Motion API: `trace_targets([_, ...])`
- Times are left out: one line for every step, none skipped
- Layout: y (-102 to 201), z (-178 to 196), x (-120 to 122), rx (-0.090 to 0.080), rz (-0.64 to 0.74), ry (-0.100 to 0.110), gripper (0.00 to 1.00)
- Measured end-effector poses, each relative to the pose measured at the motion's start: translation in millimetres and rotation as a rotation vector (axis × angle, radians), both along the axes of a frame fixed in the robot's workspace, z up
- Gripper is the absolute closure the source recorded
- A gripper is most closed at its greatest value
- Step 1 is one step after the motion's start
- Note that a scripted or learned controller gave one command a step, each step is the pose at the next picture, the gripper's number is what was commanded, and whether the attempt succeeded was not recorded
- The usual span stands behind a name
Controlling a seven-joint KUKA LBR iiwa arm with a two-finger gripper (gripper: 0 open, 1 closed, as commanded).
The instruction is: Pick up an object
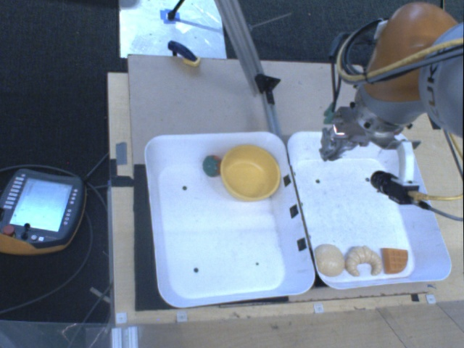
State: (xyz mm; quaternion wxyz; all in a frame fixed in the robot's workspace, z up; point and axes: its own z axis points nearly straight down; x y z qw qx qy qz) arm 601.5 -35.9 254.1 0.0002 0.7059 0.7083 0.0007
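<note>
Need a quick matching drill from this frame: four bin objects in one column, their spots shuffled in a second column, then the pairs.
Things:
1. yellow bowl
2. green ball
3. croissant
4. orange wedge

Places:
A. right bin, near edge, middle of the row of three
B. left bin, far right part
C. right bin, near edge, right end of the row
D. left bin, touching the bowl's left side

Pairs: 1-B, 2-D, 3-A, 4-C

The gripper sits over the right bin's far left corner, away from all four.
</note>
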Motion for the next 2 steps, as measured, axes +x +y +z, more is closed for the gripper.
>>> trace_targets([41.1,-10.5,-14.2,0.0,0.0,0.001,1.0])
trace_targets([80.6,-8.2,-36.2,0.0,0.0,0.001,1.0])
